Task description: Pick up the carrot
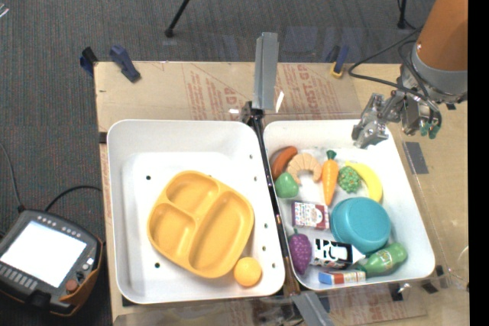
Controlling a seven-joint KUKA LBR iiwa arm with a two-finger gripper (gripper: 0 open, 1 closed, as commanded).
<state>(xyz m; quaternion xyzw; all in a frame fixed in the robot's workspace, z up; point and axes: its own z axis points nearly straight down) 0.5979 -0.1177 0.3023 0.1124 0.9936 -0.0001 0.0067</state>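
Carrot (329, 178): toy, likely light, stiff, smooth plastic, wedged among other play food; grasp mid-body across its width; gripper (372, 130) hovers apart, fingers' spread indiscernible.

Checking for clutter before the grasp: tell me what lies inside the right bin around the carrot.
In the right bin, the carrot lies between a shrimp and green corn, above a teal bowl. What the bowl covers is hidden.

Illumination is bright, even and overhead. The 2 white bins (122, 164) reflect strongly with mild washout. Shadows are soft and short. Focus is moderately sharp; fine detail shows slight graininess.
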